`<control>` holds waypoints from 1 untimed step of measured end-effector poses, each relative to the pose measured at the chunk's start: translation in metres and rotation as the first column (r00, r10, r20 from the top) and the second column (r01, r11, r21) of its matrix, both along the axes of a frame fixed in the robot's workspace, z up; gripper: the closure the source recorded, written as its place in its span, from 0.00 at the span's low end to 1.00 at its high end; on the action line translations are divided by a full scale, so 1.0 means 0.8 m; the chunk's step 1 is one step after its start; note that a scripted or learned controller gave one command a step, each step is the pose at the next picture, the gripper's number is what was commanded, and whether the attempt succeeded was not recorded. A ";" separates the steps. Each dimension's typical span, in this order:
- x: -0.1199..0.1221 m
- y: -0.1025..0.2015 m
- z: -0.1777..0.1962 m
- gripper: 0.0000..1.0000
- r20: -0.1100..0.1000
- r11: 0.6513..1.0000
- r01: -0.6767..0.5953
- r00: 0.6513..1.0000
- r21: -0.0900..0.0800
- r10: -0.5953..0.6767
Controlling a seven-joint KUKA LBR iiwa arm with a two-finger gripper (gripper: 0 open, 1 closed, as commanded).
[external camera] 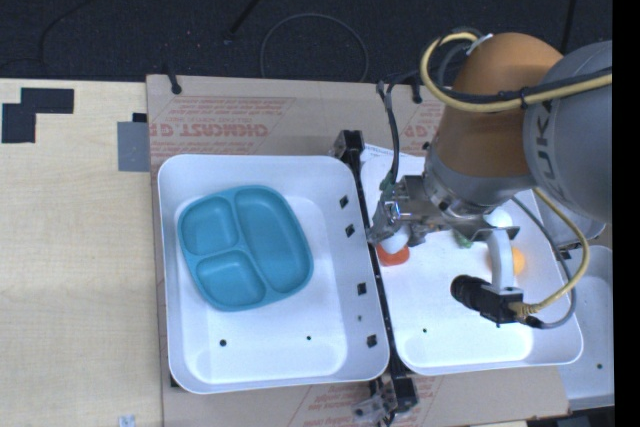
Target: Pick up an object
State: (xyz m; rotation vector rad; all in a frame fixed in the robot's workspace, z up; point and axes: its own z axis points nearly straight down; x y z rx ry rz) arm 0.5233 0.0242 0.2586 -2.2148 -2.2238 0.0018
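Observation:
My gripper [393, 221] hangs low over the left side of the right bin [470, 355], close to the divider between the bins. Directly under it lies a small object with a white top and an orange-red base [394, 253]; whether the gripper touches it I cannot tell. An orange-yellow object [518, 261] lies toward the bin's right side, partly behind the arm. A small green thing [465, 239] peeks out from under the wrist. The bulky orange-banded arm [500, 115] hides the back of this bin.
The left bin [250, 355] holds a blue divided plate [243, 246] in its upper left part. A black ridge [362, 245] with clips separates the two bins. Cardboard lies under both bins, with pale bench to the left.

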 end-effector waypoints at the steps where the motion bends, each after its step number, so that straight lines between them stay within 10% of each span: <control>1: 0.014 0.069 -0.023 1.00 -0.002 1.000 0.000 1.000 0.000 0.000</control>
